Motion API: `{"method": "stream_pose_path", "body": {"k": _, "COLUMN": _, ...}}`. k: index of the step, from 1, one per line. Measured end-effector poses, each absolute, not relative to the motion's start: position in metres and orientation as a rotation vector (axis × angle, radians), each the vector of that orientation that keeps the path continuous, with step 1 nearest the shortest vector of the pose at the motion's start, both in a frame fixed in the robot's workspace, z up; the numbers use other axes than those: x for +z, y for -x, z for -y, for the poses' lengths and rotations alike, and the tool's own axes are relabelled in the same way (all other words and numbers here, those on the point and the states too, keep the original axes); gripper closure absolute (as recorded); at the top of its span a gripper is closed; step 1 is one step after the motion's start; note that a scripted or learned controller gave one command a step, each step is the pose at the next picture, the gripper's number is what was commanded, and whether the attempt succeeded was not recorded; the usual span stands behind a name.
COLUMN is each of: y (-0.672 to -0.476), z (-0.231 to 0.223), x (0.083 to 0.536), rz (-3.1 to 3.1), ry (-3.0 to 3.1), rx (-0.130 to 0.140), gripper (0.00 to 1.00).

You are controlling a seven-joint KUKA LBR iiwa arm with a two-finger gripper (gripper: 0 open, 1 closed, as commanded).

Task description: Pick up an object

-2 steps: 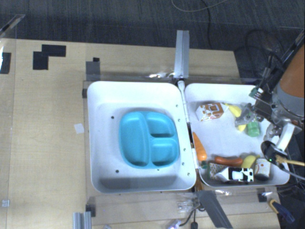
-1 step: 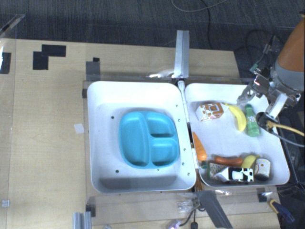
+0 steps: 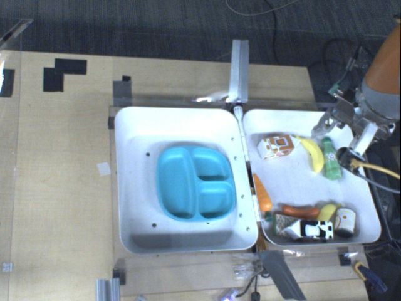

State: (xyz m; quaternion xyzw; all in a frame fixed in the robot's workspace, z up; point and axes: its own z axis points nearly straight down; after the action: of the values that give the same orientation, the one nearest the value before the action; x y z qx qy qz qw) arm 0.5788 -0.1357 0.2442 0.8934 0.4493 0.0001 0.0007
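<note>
Camera view: the gripper [image 3: 348, 129] hovers over the right bin's [image 3: 374, 226] far corner, fingers spread and holding nothing, just beside the green bottle [image 3: 331, 158] and banana [image 3: 314, 153]. Descending here might clip the bin wall or nudge both away

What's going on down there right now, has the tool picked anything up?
Tool above right bin's far right corner, nothing seen in it. Banana and green bottle lie just below. Blue tray sits in left bin.
</note>
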Motion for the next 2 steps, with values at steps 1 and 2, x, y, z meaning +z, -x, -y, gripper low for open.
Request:
{"method": "stream_pose_path", "body": {"k": 1, "y": -0.623, "z": 0.183, "x": 0.160, "rz": -1.568, "ry": -2.721, "rx": 0.000, "gripper": 0.00}}
{"method": "stream_pose_path", "body": {"k": 2, "y": -0.635, "z": 0.191, "x": 0.115, "rz": -1.654, "ry": -2.651, "rx": 0.018, "gripper": 0.00}}
